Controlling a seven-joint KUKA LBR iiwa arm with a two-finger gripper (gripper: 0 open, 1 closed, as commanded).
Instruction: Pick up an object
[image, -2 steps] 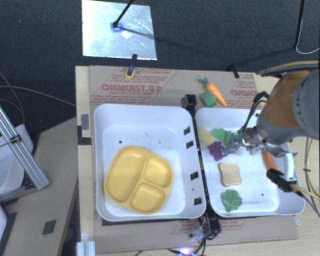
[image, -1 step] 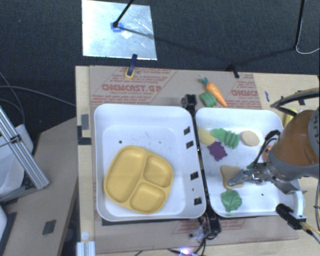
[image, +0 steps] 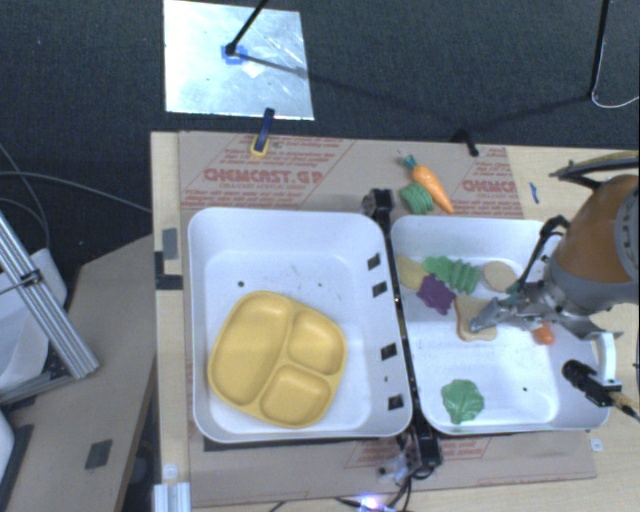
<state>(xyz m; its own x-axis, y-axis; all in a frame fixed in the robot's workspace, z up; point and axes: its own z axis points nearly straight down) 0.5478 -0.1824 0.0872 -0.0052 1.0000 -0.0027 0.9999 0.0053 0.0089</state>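
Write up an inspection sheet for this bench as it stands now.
Surface: cardboard-covered bench bearing left bin and right bin.
Job's things: in the right bin, green ridged toy, purple toy, tan pieces, green leaf toy, small orange item.
Clutter: yellow divided tray in the left bin; toy carrot on the cardboard.
End effector: low over the right bin.
Cables: black cable on the floor.
Surroundings: silver sheet, dark carpet.

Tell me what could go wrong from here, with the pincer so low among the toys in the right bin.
The pincer sits over the tan flat cookie-shaped toy, which lies flat and may slip out. The green ridged toy and purple toy lie close by, so they could get pushed or caught too.
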